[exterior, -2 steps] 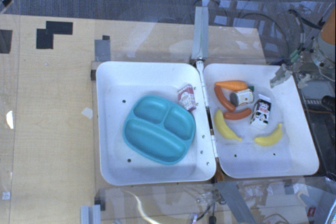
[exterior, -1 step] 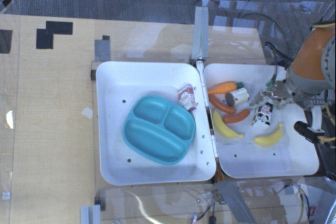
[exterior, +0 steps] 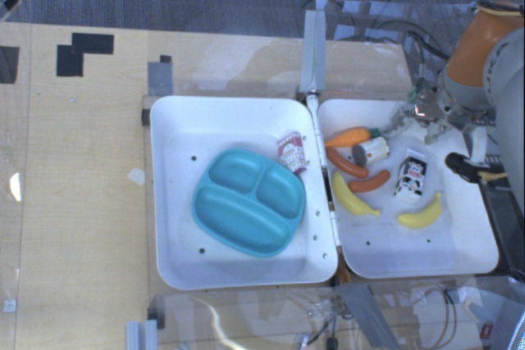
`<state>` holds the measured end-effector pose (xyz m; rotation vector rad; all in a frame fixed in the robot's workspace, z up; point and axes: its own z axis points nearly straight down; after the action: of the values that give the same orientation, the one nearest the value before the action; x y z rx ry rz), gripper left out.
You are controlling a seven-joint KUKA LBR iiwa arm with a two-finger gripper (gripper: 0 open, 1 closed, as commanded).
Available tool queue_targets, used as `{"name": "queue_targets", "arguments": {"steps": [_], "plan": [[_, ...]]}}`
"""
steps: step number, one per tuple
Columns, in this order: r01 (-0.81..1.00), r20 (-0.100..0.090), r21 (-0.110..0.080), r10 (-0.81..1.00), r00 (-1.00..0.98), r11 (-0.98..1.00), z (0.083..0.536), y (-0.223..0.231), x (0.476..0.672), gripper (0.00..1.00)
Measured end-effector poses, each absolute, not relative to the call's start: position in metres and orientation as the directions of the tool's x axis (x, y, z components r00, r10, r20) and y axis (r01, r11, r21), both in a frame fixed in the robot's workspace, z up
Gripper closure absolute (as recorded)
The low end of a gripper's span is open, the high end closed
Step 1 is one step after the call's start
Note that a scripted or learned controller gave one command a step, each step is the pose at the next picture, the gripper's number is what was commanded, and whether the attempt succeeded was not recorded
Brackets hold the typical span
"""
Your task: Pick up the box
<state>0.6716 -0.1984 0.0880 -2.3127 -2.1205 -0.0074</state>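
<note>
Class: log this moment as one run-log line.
gripper: above right bin | box: in bin, ungrasped | task: pending

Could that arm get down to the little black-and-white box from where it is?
Probably yes. The box lies in the right bin with open space above it; the bananas and sausage lie beside it, not over it.

Small white box (exterior: 410,177) with black cow-like patches; lies flat in the right bin.

You see bright, even light; the white bins (exterior: 246,275) shine a little, shadows are soft, and small things look fuzzy.
</note>
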Motion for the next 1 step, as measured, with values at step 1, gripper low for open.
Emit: {"name": "queue_targets", "arguments": {"steps": [1], "plan": [[0.997, -0.001, 0.015, 0.997, 0.078, -0.078, 0.1019, -0.1985, 0.6751, 1.00]]}}
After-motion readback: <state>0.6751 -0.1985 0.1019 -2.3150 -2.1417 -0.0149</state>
